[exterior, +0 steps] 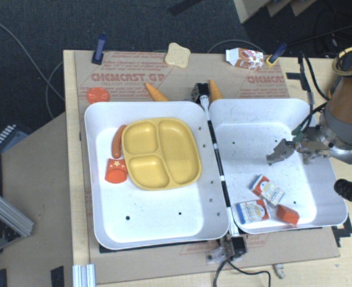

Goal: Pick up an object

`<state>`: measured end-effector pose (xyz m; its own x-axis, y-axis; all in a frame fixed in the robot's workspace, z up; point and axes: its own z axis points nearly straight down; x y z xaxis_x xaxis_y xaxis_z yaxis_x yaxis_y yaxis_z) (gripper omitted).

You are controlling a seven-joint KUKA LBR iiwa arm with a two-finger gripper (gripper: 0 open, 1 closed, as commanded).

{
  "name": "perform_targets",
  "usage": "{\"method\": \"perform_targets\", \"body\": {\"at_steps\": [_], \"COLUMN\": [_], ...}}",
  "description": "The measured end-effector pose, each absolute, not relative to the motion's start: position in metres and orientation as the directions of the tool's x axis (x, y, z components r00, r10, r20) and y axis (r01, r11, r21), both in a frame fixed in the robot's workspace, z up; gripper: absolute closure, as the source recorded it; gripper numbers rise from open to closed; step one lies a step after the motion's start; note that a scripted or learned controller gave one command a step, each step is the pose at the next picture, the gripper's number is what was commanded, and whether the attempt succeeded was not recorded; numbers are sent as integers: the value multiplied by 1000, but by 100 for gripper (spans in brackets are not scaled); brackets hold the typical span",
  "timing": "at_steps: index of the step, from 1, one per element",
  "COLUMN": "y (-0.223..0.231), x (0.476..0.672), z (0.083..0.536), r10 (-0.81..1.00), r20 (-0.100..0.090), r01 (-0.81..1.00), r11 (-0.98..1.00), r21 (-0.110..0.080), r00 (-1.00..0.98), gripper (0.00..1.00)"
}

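My gripper [276, 150] hangs over the middle of the right bin [247, 115], reaching in from the right, its two dark fingers spread and open with nothing between them. Below it, near the bin's front, lie a red-and-white carton [267, 190], a blue-and-white carton [251, 211] and a small red-orange piece [288, 215]. All three lie apart from the gripper. The left bin [164, 226] holds a yellow divided plate [161, 153], a toy hot dog [117, 140] and a small red cup [115, 171] along the plate's left side.
Behind the bins on the cardboard lie a bread slice [177, 54], a carrot [156, 92], an orange piece [214, 89], a red disc [97, 94], a blue clip [99, 48] and a small carton [245, 57]. Cables run at the right.
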<state>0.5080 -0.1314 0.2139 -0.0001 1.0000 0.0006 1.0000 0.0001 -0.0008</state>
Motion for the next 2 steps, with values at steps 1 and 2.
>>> {"method": "perform_targets", "body": {"at_steps": [1,2], "y": [-100,-103], "x": [481,482], "z": [93,104], "r10": [1000,1000], "r20": [-1,-7], "r01": [1000,1000], "r11": [0,-3], "r21": [6,12], "r00": [0,3], "gripper": [0,100]}}
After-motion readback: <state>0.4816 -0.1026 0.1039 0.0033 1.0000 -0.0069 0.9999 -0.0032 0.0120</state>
